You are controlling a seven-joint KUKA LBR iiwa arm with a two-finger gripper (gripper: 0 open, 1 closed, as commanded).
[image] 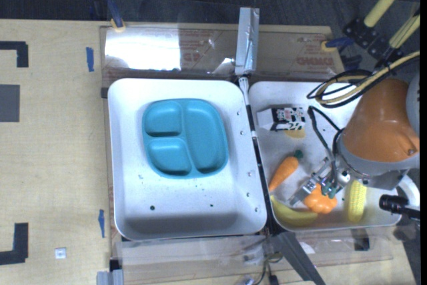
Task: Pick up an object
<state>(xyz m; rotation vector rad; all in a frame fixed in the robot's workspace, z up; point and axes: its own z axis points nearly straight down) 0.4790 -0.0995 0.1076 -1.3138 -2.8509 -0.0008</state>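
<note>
In the left bin [127, 203] we see a blue tray [185, 137] with three compartments, lying flat near the middle and tilted a little against the bin's edges. A few dark specks dot the white floor around it. Between the two bins runs a thin divider, and behind them stands a clear panel [173, 50] with a metal post [247, 40].

Moving right, the right bin [263, 100] holds the toys. Near its back wall lies a small black-and-white block [289, 118]. Lower down, a carrot [285, 170] lies slanted, its green tip pointing up and right. Along the front wall a banana [293, 213] curves, and just right of it we see an orange toy [319, 202] touching the banana's upper side. A corn cob [356, 201] stands lengthwise further right.

The gripper [319, 185] comes down over the orange toy, its metal tips right above it, beside the carrot. We cannot tell how the fingers are set. The arm [383, 130] rises behind it, with black and yellow cables [333, 93] looping past.
</note>
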